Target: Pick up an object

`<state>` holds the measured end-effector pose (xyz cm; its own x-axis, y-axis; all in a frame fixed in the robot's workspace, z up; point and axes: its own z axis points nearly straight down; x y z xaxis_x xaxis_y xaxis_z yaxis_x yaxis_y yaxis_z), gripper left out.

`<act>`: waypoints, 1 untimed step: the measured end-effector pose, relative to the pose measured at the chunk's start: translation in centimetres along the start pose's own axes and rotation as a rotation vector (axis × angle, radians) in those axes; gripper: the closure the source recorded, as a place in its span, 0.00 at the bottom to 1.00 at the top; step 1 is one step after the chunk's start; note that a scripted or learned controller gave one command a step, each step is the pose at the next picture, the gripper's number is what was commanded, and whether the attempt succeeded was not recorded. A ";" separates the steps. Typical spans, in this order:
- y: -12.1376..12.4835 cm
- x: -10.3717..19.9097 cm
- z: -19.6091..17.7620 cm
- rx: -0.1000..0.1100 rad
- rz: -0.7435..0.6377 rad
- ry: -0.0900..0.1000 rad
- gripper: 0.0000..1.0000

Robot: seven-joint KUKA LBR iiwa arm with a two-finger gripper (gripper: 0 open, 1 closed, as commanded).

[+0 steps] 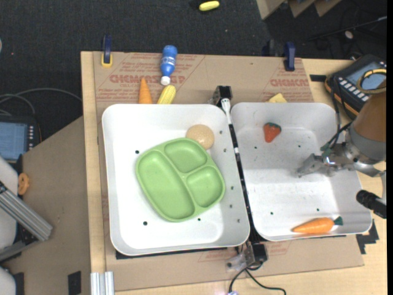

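- Strawberry (272, 131), red with a green top, lies near the far wall of the right bin (288, 217), well apart from my pincer (305, 168).
- Second candidate in that bin: an orange carrot (315, 226) with a green stub lies along the near wall, toward the right corner.
- My pincer hangs over the middle of the right bin, between strawberry and carrot, its grey fingers (311, 163) pointing left; nothing sits between them, and whether they stand wide or narrow I cannot tell at this slant.
- My arm (371, 131) enters from the right, its orange band above the wrist over the bin's right rim.
- Left bin (116, 183) carries a green divided plate (178, 178) with three compartments; a round tan bun (200, 136) rests at the plate's far edge, touching it.
- Beyond the left bin, on the cardboard-covered bench (92, 134), lie a blue-and-white bottle (167, 64), a second carrot (144, 92) and a yellow corn cob (166, 94), the last two side by side just beyond the bin's far rim.
- On the dark floor past the bench lies a yellow banana-like object (209, 5).
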<state>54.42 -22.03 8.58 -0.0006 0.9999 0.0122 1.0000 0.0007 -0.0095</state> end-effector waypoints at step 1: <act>2.2 6.3 0.2 -0.007 -0.006 -0.009 0.00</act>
<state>56.61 -15.70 8.42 -0.0067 1.0000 0.0038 1.0000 0.0067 -0.0024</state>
